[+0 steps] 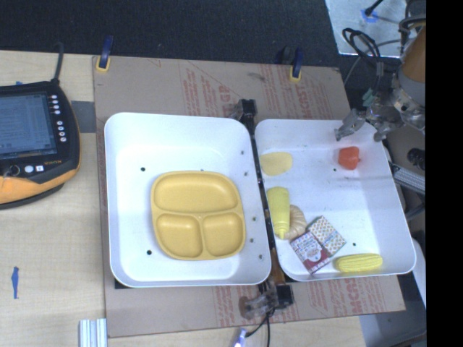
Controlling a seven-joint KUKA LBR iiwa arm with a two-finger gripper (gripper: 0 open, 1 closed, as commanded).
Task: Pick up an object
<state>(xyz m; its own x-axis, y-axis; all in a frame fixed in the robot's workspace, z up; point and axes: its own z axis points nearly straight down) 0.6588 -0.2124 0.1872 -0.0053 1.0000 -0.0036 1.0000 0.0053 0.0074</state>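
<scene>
R bin, my count: red block near back, apart from the rest; pale yellow disc by L wall; yellow bottle below it, touching a tan roll; patterned packet; corn cob at front. L bin: yellow divided plate. Gripper over R bin's back edge, just up-right of block, fingers spread, gripping nothing I can see.

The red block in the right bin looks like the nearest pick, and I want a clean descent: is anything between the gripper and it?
Nothing visible is. The gripper sits near the right bin's far edge, and the red block lies just below it in the camera view, alone on bare white floor. The pale yellow disc lies well off to the left.
</scene>
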